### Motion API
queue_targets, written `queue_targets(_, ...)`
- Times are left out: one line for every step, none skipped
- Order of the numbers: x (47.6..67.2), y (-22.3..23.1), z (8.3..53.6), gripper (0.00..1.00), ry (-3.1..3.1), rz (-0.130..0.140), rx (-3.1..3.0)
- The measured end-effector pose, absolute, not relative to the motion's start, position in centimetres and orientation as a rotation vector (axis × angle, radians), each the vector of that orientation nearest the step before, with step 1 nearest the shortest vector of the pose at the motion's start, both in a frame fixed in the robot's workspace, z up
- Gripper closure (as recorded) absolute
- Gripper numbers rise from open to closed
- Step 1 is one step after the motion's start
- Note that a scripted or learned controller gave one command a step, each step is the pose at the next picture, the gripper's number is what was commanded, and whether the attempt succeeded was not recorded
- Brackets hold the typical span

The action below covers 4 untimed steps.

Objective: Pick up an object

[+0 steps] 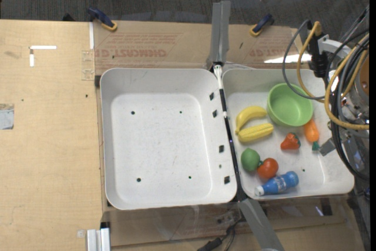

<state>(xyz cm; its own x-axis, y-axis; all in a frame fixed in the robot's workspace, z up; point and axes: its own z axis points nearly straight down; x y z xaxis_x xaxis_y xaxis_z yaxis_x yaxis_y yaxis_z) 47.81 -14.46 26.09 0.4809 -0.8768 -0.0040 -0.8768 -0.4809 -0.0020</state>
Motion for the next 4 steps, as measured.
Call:
queue_targets(47.8, -14.5, 26.1, 0.0, 1.598, 0.005, -2.7)
queue_targets(48.3, -15.6, 11.0, 0.0, 1.761, -0.024, -2.594)
queue_targets(48.6, -11.7, 10.4, 0.0, 1.293, -0.044, -2.862)
queue_targets(49.9, -10.3, 9.3, 0.0, 1.994, -0.004, -2.424)
